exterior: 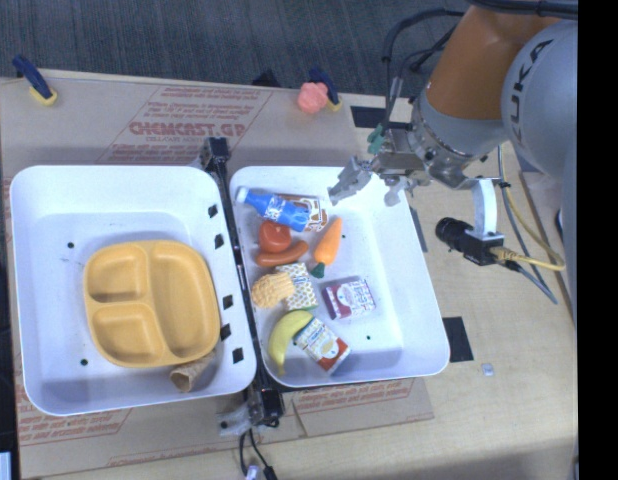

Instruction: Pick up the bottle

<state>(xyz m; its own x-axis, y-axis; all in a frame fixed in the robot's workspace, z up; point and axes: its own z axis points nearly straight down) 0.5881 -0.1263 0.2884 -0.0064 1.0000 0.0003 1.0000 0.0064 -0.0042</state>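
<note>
1. We see a bench (509, 368) from above at a slant, with two shallow white bins side by side on brown cardboard.
2. The left bin (49, 368), at the left of the frame, holds a yellow divided plate (149, 303) in its middle. A small tan cone-shaped piece (192, 375) lies just below the plate, near the bin's lower edge.
3. The right bin (414, 308), at the centre of the frame, holds a cluster of small things toward its left side.
4. The bottle (281, 209) lies on its side in the upper left part of the right bin. It is white and blue, with its blue cap pointing to the upper left.
5. Just below the bottle we see a red tomato (274, 237) and an orange carrot (328, 242), which stands tilted.
6. Lower still lie a corn cob (272, 290), a small dark red carton (348, 297), a yellow banana (282, 334) and a red and white packet (322, 346).
7. The grey arm (519, 58), with its orange band, reaches in from the upper right of the frame.
8. The hand (371, 183) hangs over the upper right edge of the right bin, right of the bottle and apart from it. Its two fingers are spread, with nothing between them.
9. A pink lump (313, 97) sits on the cardboard's upper edge, above the right bin.
</note>
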